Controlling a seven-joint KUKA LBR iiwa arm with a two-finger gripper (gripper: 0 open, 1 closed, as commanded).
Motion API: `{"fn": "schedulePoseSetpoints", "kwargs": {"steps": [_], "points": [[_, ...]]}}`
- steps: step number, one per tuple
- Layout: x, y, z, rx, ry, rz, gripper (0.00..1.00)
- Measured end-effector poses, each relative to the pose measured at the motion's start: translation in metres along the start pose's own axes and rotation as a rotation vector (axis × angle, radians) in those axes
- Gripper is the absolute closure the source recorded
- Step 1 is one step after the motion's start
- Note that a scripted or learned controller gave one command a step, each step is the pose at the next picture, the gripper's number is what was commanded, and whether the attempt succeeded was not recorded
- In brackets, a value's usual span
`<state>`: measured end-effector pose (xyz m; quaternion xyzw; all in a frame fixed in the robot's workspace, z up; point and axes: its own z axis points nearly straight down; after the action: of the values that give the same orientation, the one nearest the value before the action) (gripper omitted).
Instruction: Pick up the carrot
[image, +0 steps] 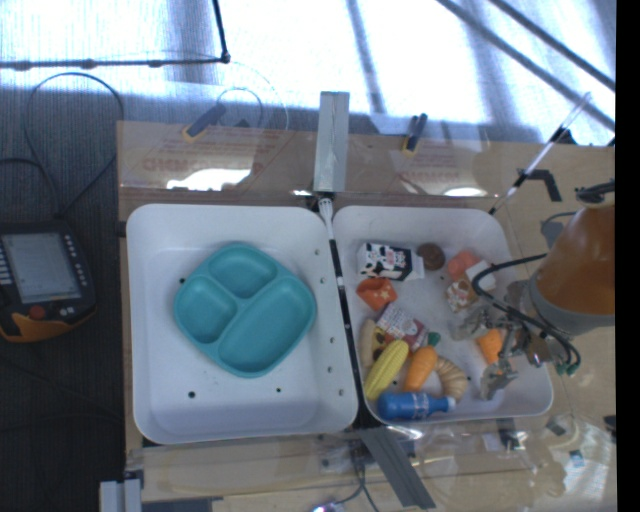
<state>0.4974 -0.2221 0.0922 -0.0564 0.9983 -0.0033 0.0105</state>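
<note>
The carrot, orange and stubby, lies in the right bin near its front. It sits between a yellow corn cob and a tan bread piece. My gripper hangs low over the right side of this bin, about a hand's width to the right of the carrot. A small orange item sits right against the gripper; whether it is held is unclear. The arm's orange band shows behind it.
The right bin also holds a cow-print carton, a brown ball, a red vegetable, a snack packet and a blue bottle. A teal divided plate lies in the left bin.
</note>
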Motion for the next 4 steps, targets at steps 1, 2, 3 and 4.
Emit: {"fn": "schedulePoseSetpoints", "kwargs": {"steps": [1, 2, 3, 4], "points": [[-0.002, 0.000, -0.011, 0.004, -0.002, -0.001, 1.00], [-0.002, 0.000, -0.010, 0.003, 0.000, -0.001, 0.00], [0.001, -0.001, 0.000, 0.000, 0.005, -0.204, 0.00], [-0.002, -0.001, -0.011, 0.004, 0.000, -0.205, 1.00]]}}
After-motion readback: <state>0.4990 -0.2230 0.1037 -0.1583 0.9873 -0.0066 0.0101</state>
